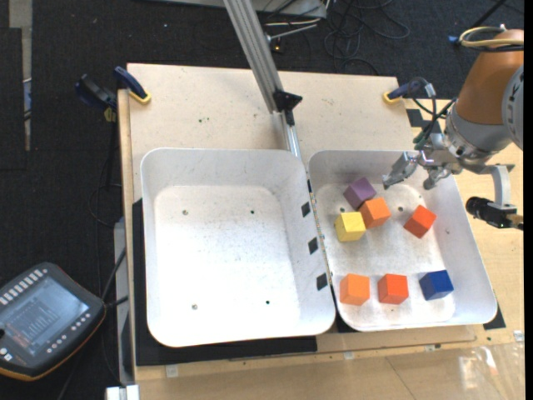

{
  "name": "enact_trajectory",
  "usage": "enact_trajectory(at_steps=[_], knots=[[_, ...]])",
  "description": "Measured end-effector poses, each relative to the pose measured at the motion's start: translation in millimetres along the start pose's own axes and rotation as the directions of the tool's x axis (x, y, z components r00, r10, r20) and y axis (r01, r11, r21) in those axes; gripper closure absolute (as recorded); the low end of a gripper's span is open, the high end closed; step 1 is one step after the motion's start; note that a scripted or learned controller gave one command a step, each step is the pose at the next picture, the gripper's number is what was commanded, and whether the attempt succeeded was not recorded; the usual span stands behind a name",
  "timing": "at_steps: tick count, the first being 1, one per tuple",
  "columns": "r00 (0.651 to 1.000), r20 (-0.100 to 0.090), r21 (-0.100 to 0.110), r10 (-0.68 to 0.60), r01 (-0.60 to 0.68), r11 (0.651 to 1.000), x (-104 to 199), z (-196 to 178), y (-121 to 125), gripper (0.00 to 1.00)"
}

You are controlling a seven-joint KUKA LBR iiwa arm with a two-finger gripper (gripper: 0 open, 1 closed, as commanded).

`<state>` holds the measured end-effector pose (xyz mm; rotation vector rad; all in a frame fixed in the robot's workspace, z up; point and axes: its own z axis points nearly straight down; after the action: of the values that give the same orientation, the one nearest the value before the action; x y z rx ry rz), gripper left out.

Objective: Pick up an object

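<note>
Camera view: purple cube below-left of tool

A pale wooden bench sits on a dark floor, with a slanted metal pole crossing its far edge. Blue-and-yellow clamps grip the bench's far left corner and far right corner. A grey handheld control pendant lies on the floor off the bench's near left corner.

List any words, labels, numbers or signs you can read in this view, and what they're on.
No text can be read in this view.
Handheld controller at the lower left: its screen shows lines, too small and blurred to read.
Cubes, such as the yellow cube and the blue cube: plain faces, no markings.
White bins: dark specks, no lettering.
</note>
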<state>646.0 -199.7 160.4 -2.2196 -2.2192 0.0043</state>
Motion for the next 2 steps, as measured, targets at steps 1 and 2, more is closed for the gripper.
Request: enact_trajectory(at_steps=[1, 2], knots=[[1.000, 0.000, 0.001, -0.003, 0.003, 1.000, -1, 62, 4, 0.00], [1.000, 0.002, -0.007, -0.003, 0.003, 1.000, -1, 48, 7, 1.00]])
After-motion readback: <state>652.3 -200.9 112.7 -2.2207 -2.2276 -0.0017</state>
